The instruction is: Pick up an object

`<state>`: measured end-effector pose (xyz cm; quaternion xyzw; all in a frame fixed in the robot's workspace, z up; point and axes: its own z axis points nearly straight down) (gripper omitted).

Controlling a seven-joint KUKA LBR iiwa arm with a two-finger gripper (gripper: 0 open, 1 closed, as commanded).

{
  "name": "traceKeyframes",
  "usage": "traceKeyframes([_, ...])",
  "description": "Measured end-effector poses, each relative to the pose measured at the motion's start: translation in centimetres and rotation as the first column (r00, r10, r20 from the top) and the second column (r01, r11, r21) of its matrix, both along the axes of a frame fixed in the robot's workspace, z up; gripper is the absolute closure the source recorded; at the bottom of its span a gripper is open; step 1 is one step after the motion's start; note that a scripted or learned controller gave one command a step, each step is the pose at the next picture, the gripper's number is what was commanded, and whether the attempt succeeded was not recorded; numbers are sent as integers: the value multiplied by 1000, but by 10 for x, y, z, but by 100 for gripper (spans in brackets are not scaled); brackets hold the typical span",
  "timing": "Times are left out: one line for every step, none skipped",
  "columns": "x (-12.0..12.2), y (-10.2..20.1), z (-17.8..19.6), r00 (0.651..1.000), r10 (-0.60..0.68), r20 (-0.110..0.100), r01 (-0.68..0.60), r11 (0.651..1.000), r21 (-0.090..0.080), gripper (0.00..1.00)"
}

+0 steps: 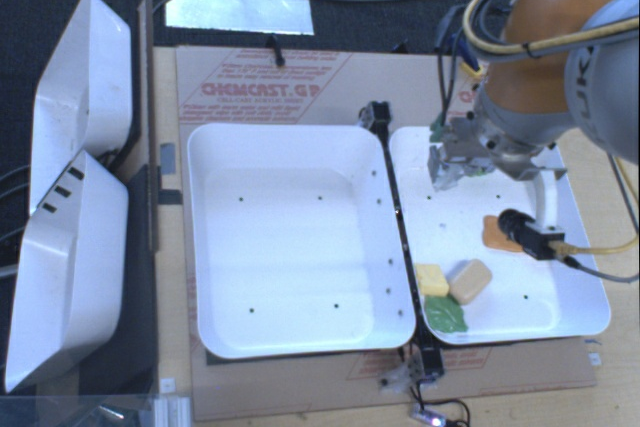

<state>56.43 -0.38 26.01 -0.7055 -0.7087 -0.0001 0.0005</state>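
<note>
Over the right bin, the gripper is seen; its grip state cannot be told. Listed below: yellow block, tan piece, green item, orange object.

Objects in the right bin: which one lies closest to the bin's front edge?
The green object, at the front left corner of the right bin. The yellow block and tan piece lie just behind it; the orange one lies farther back.
</note>
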Motion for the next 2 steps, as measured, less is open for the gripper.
traceKeyframes([0,52,-13,1000,1,0,-1,1000,0,100])
traceKeyframes([19,104,-29,1000,0,0,0,1000,0,100])
